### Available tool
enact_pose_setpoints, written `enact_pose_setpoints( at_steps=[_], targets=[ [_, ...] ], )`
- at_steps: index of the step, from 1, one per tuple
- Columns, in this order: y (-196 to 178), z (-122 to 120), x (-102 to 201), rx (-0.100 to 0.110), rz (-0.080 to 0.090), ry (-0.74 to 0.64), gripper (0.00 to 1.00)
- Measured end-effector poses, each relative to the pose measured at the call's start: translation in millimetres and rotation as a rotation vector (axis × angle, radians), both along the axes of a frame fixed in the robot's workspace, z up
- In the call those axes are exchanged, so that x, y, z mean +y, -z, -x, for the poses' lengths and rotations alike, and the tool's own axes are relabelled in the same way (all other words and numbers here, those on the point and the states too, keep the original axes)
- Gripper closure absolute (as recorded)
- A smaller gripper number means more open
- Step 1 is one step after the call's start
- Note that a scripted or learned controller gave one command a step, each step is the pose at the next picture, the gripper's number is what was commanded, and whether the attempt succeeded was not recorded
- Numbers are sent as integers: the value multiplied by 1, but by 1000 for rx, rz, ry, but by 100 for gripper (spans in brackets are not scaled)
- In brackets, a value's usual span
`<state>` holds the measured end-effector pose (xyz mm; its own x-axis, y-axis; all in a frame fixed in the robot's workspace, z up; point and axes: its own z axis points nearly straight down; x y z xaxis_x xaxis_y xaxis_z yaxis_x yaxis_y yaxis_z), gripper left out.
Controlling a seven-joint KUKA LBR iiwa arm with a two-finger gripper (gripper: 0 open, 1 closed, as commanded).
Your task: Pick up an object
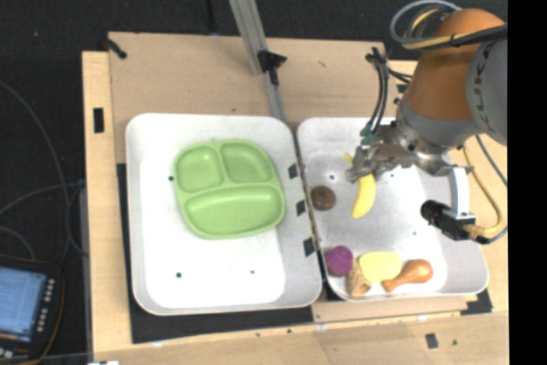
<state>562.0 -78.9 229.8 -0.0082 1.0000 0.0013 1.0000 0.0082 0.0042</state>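
A: Illumination? 
B: Bright, even overhead light; the two white bins (pixel 154 286) are near overexposed, and the floor around the worktop (pixel 171 73) falls to near black.

A: Shadows and glare? 
B: Soft, short shadows beneath the green divided plate (pixel 229 188); a sheen on the arm's orange band (pixel 444 73).

A: Sharpness? 
B: Moderate; low resolution softens small items, and the tool (pixel 366 165) reads indistinctly.

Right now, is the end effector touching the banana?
Touching. The camera view shows the end effector meeting the upper end of the banana, with no gap between them in the right bin.
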Motion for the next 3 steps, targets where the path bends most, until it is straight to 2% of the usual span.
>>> enact_pose_setpoints(
  at_steps=[3],
  targets=[
    [14,-33,158,3,0,1,100]
  ],
)
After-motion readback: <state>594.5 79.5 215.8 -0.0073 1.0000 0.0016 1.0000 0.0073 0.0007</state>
